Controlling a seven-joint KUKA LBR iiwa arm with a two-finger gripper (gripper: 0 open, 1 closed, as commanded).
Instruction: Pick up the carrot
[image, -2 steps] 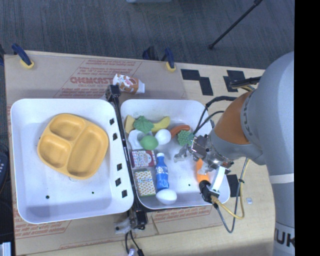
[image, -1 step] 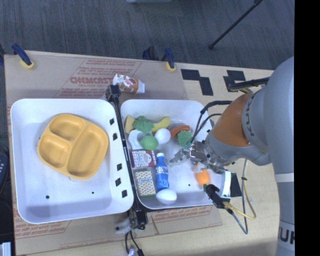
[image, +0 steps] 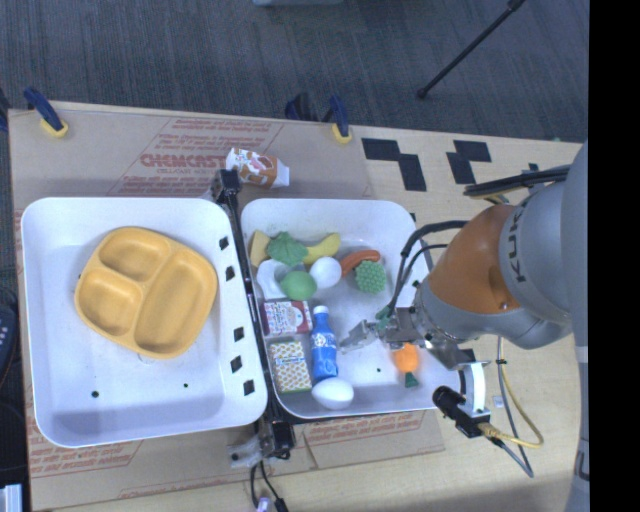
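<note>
From my station I see the carrot (image: 406, 359) lying by the near right corner of the right bin (image: 392, 212), touching the underside of the gripper (image: 372, 333), whose metal fingers reach left over the bin floor; I can't tell whether they are apart or together. Along the bin's left wall a white egg (image: 333, 391) sits at the near edge, then a blue bottle (image: 322, 346) beside two small cartons (image: 286, 342). Farther back a banana (image: 322, 246) and broccoli (image: 286, 249) crowd the far left corner, while the left bin (image: 60, 400) carries a yellow divided plate (image: 146, 290)
</note>
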